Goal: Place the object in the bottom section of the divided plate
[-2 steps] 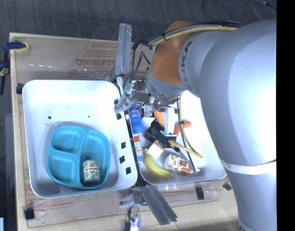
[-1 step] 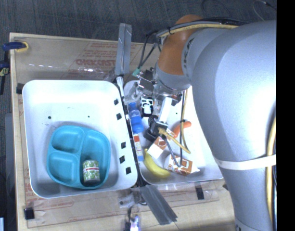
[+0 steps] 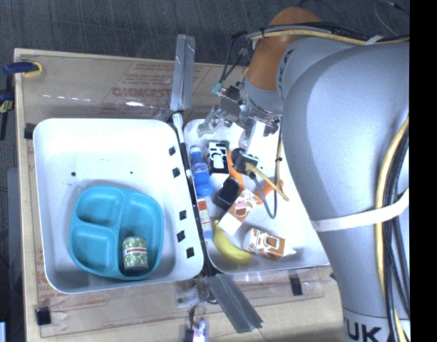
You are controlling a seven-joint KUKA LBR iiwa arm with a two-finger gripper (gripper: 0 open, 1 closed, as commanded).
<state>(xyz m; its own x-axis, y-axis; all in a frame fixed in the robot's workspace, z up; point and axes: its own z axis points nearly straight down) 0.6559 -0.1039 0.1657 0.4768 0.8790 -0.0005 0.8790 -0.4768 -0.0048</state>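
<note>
A blue divided plate [image 3: 97, 223] lies in the left bin [image 3: 97, 144], toward its near side. A small can with a green label [image 3: 135, 254] stands upright in the plate's lower right section. My gripper [image 3: 229, 122] hangs over the far end of the right bin [image 3: 304, 251], above a black-and-white box [image 3: 218, 155]. It is well apart from the plate and the can. The grey arm covers much of the right bin's right side.
The right bin holds several items: a blue bottle [image 3: 199, 173] along its left wall, an orange tool [image 3: 241, 164], a black piece [image 3: 227, 191], two brown-and-white cartons [image 3: 241, 209] [image 3: 266, 243] and a banana [image 3: 229, 248]. A metal divider [image 3: 182, 77] separates the bins.
</note>
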